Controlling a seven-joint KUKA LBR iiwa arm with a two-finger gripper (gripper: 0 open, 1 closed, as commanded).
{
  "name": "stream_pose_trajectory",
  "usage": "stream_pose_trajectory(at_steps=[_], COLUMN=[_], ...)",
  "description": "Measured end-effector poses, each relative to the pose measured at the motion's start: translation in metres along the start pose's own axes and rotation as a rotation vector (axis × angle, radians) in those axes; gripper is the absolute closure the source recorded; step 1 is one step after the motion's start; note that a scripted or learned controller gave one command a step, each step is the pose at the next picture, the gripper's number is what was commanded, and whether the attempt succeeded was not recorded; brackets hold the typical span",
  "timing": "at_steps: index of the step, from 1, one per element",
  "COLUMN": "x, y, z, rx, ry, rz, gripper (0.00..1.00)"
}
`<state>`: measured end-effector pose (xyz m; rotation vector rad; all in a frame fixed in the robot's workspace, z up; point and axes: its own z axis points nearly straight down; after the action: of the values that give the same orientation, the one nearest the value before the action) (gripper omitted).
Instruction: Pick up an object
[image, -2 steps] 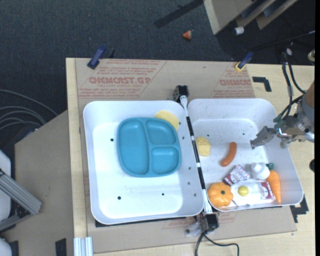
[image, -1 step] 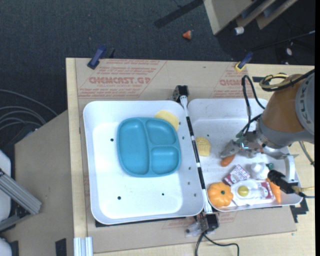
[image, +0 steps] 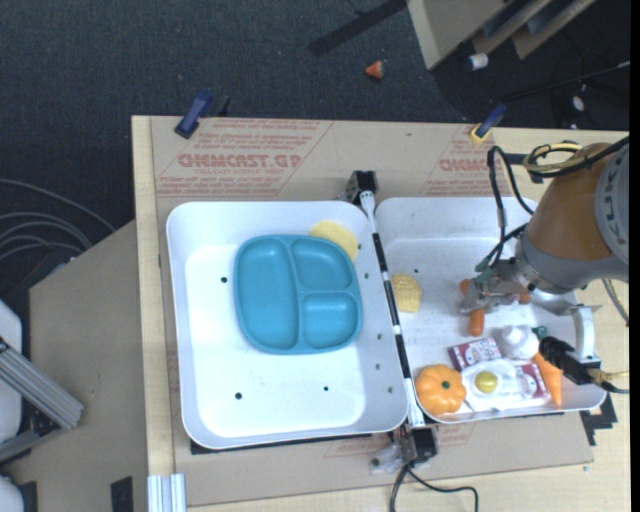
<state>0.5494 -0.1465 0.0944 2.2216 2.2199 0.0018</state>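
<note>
My gripper (image: 492, 292) is low over the middle of the right bin (image: 440, 225), with the grey and orange arm reaching in from the right. A small orange-red piece (image: 476, 322) lies just below it, and another orange bit (image: 465, 287) shows at its left side. Whether either is held cannot be made out. A yellow corn-like piece (image: 405, 291) lies by the bin's left wall. Along the front edge sit an orange pumpkin (image: 441, 389), a dark red packet (image: 476, 354), a fried egg toy (image: 488, 381), a white item (image: 515, 338) and a carrot (image: 549, 378).
The left bin (image: 200, 350) holds a blue divided plate (image: 297, 293) with a yellow object (image: 335, 237) behind it. Blue clamps (image: 195, 113) (image: 487, 123) sit at the cardboard's far edge. A black cable (image: 505, 200) loops over the right bin's back.
</note>
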Motion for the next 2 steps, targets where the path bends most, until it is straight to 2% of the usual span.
stream_pose_trajectory(at_steps=[1,2], x=[0.066,0.130], y=[-0.060,-0.070], z=[-0.090,-0.118], rx=[0.003,0.002], ry=[0.002,0.001], rz=[-0.002,-0.003], gripper=[1.00,1.00])
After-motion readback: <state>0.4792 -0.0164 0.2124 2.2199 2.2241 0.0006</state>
